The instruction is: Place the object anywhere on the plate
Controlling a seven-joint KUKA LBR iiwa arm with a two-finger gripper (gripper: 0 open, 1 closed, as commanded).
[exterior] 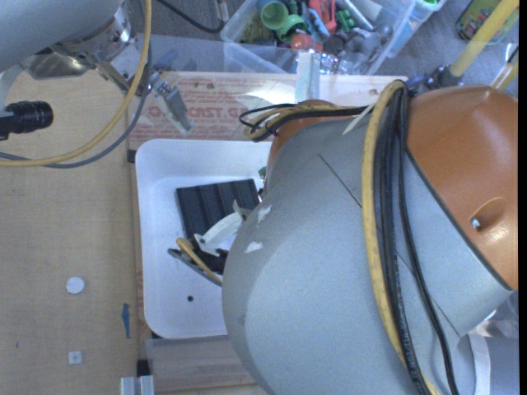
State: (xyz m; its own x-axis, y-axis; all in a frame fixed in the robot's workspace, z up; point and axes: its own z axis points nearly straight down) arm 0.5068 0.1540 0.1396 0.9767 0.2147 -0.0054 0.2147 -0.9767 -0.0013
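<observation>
Look into the white bin (pixel 156 220): a black ribbed piece (pixel 216 206) lies at its three o'clock, likely the plate. The arm (pixel 354 253) leans over it, so you cannot tell the hand's state, nor where the object sits.

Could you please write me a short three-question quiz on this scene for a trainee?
1. True or false: the arm covers much of the white bin.
2. What colour is the ridged flat item lying in the bin: A black, B red, C green?
3. Which side of the bin lies uncovered, left or right in the view?

Key: 1 true; 2 A; 3 left.
</observation>
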